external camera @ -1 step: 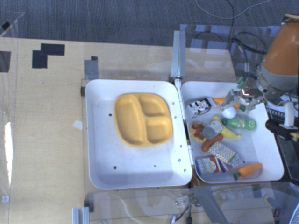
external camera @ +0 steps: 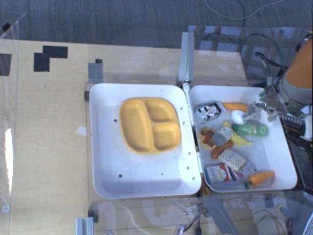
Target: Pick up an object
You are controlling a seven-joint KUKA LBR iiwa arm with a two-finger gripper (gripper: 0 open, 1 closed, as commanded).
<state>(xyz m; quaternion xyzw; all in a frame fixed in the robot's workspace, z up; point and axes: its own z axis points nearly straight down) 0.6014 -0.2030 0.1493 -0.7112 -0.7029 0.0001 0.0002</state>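
Overhead slanted view of a light wooden tabletop (external camera: 49, 131) carrying two shallow white bins side by side. The left bin (external camera: 105, 180) holds a yellow divided tray (external camera: 149, 125) with one long compartment and two smaller ones, lying flat near the bin's centre. The right bin (external camera: 286, 173) holds a cluster of small objects. At about 11 o'clock in that bin lies a black-and-white card packet (external camera: 209, 111); at 12 o'clock, an orange carrot (external camera: 235, 106); just below it, a white egg (external camera: 237, 116). Towards 2 o'clock a green bottle (external camera: 251, 129) lies on its side, touching a yellow banana (external camera: 238, 137) that runs beneath a grey cup (external camera: 222, 136). A red-brown toy (external camera: 206, 137) sits at 9 o'clock, a patterned pouch (external camera: 232, 158) near the centre, a blue-and-white packet (external camera: 218, 173) at 7 o'clock and a second orange carrot (external camera: 260, 179) at 5 o'clock. The arm (external camera: 299, 70) enters from 3 o'clock; its fingers (external camera: 257, 110) hang over the bin's upper right region, just above the green bottle and beside the egg. Whether they are spread or closed, or grip anything, cannot be made out at this resolution.
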